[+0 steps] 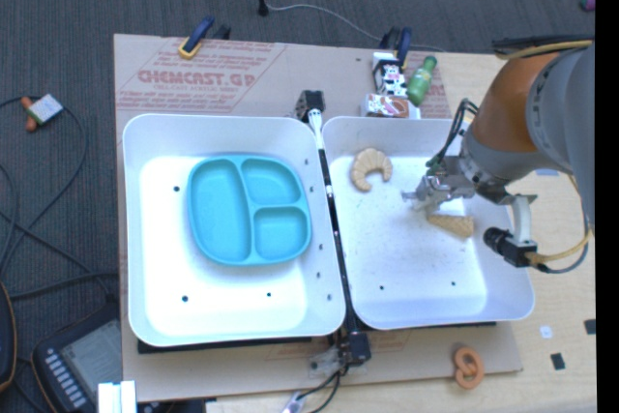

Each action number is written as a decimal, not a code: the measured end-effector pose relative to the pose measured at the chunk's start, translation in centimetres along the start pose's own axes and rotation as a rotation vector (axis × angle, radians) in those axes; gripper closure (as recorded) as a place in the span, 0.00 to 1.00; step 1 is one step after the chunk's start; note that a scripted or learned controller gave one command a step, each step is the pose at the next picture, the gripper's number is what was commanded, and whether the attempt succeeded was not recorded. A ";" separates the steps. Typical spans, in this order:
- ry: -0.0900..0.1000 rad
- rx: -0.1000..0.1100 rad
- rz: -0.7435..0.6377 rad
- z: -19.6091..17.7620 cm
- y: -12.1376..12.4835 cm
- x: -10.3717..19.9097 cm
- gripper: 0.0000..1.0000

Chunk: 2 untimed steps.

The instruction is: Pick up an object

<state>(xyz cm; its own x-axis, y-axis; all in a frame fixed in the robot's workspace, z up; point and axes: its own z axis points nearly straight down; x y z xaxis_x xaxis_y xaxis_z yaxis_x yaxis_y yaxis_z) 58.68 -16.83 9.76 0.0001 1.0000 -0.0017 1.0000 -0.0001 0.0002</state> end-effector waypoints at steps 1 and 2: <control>0.001 0.000 0.000 0.0 0.0 0.0 0.00; -0.003 -0.010 0.001 0.9 -6.5 3.3 0.00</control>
